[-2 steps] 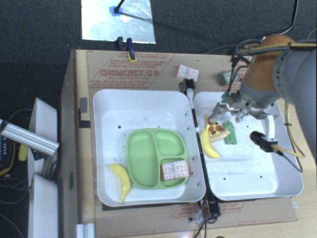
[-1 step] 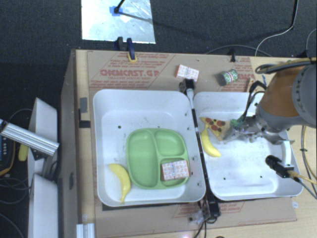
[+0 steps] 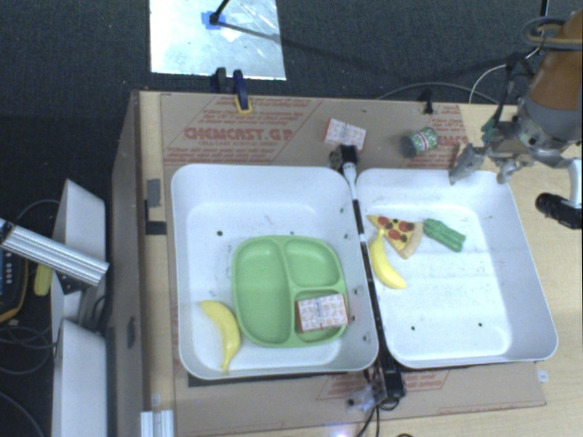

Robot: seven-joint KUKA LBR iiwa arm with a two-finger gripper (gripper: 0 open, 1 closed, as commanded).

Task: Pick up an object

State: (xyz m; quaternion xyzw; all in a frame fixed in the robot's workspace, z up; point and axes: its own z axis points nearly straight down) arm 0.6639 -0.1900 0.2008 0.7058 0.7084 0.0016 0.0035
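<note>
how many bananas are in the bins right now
2. One banana lies in the left bin, just left of the green plate. The other banana is in the right bin, below the pizza slice.

Two bananas (image 3: 221, 330) (image 3: 386, 267), two bins (image 3: 196, 189) (image 3: 510, 335), one plate (image 3: 260, 280), one pizza slice (image 3: 399, 232)

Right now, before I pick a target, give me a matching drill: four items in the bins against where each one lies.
Items:
1. patterned block
2. pizza slice
3. green toy
4. left banana

Places:
A. right bin, far right of the cluster
B. on the green plate
C. left bin floor, beside the plate
D. right bin, above the other banana

Pairs: 1-B, 2-D, 3-A, 4-C
</note>
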